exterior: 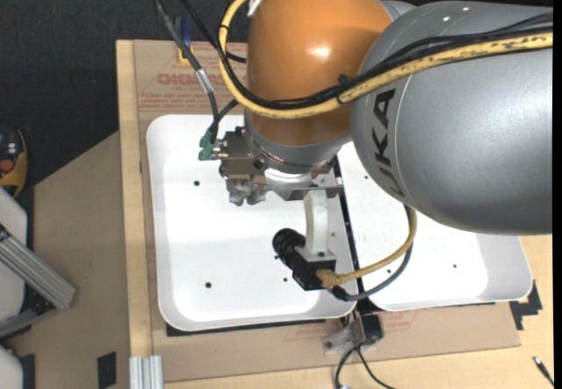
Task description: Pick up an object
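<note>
item: kuka arm (pixel 457 106), grey, with a glossy orange band (pixel 307 45) above the wrist; enters from the right and covers much of the upper middle of the camera view. a yellow cable (pixel 386 71) and black cables run over the orange band and along the grey link; a further yellow cable loops down to a black fitting (pixel 303 264) over the lower edge of the left bin.

item: gripper (pixel 241 190), seen from above as a small metal block under the wrist flange, over the upper middle of the left bin. its state: cannot tell, since the wrist hides the lower end.

item: left bin (pixel 202 238), shallow, white, on a cardboard sheet (pixel 140 80) with red print. a few small dark dots mark its floor.

item: right bin (pixel 457 277), white, just beside the left one, mostly under the arm.

item: object to pick: none can be made out in the visible parts of either bin; nothing is seen held.

item: aluminium rail (pixel 35 269) at the left edge, off the bench.
</note>
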You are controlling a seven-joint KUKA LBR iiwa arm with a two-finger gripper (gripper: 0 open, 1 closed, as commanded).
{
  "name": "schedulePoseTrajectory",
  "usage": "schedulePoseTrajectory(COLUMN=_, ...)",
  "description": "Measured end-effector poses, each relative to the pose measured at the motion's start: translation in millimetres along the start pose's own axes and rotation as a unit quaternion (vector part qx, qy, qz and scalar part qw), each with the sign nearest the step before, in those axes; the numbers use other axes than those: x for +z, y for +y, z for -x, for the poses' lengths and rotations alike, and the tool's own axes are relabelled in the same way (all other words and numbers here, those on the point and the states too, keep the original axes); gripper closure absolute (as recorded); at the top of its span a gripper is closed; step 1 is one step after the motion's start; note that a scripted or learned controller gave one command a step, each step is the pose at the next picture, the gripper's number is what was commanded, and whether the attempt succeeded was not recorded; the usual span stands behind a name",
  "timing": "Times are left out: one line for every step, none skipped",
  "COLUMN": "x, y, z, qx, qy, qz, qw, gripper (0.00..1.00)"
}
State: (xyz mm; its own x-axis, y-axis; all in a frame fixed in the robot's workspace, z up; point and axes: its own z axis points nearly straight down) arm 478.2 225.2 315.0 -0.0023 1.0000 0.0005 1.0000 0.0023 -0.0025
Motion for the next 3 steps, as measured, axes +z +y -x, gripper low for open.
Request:
schedulePoseTrajectory(x=-25, y=1, z=1, qx=0.001, qy=0.000, qz=0.002, qw=1.0000, gripper=1.00)
schedulePoseTrajectory(x=61, y=49, z=2, qx=0.003, qy=-0.003, qz=-0.003, qw=1.0000, gripper=1.00)
schedulePoseTrajectory(x=24, y=41, z=1, qx=0.001, qy=0.001, qz=0.003, qw=1.0000, gripper=1.00)
